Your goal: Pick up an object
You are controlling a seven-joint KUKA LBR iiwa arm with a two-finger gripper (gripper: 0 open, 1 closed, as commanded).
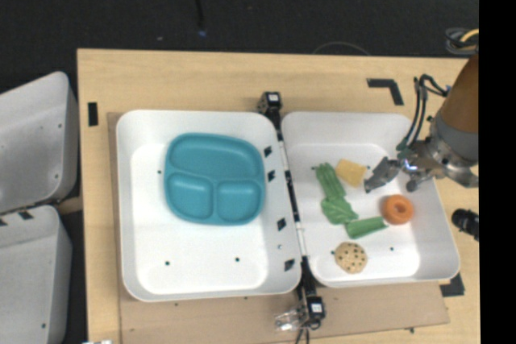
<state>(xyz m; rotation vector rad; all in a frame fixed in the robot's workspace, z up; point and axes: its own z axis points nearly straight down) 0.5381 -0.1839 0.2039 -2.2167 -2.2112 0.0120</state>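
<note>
The right bin [419, 258] holds a yellow block [351, 172], a long green bean-like toy [337, 199], an orange ring-shaped toy [397, 209] and a speckled cookie [351, 257]. My gripper [397, 176] hangs over the bin's right half, between the yellow block and the orange toy, just above the orange one. Its two dark fingers [379, 176] are spread apart with nothing between them. The arm comes in from the right edge.
The left bin [145, 254] holds a teal divided plate [215, 177]. A black clamp [271, 102] sits at the top of the seam between the bins, another fitting [305, 310] at the bottom. Cables [421, 105] loop near the arm.
</note>
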